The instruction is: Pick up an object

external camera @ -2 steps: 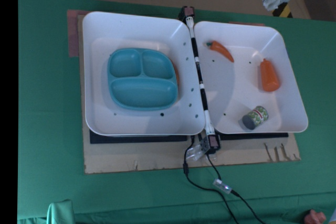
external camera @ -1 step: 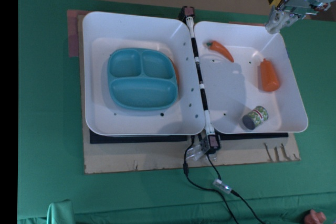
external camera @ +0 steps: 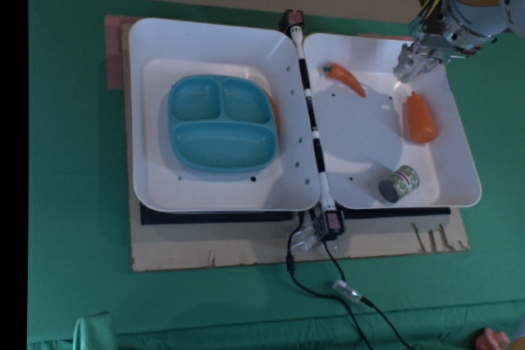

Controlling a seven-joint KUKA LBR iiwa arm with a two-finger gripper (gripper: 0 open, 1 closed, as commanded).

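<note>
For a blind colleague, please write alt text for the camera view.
The gripper hangs over the right bin, which holds a carrot, an orange bottle and a small can. The left bin holds a blue divided plate.

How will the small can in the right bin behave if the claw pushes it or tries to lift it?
The small can lies on its side on the right bin, so a push would probably roll it. Its round wall may slip between fingers. It looks small, so likely light.

Dim, bluish, slightly soft picture; white bins (external camera: 221, 41) faintly glaring.
</note>
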